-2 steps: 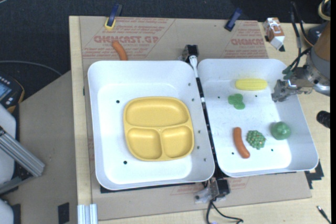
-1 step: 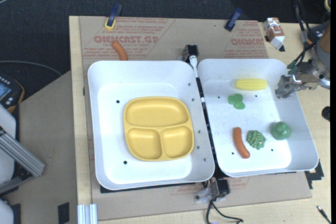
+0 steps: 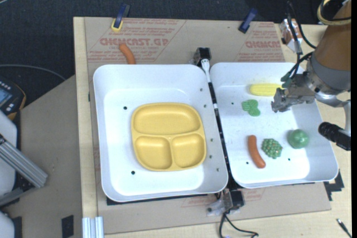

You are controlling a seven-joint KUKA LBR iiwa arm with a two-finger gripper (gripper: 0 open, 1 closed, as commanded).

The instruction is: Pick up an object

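Note:
The right bin point(image 3: 318, 167) holds a yellow corn cob point(image 3: 263, 89) at the back, a small green leafy piece point(image 3: 251, 107), an orange sausage point(image 3: 256, 151), a bumpy green cluster point(image 3: 271, 147) and a round green ball point(image 3: 298, 138). My gripper point(image 3: 281, 102) hangs over the back of this bin. It is just right of the corn cob's end and right of the leafy piece. Nothing shows in its grip.
In the left bin point(image 3: 109, 86) lies a yellow divided plate point(image 3: 167, 135). A second orange sausage point(image 3: 127, 53) lies on the cardboard behind that bin. Blue clamps point(image 3: 119, 17) point(image 3: 247, 20) hold the board's back edge. A black divider point(image 3: 212, 100) runs between the bins.

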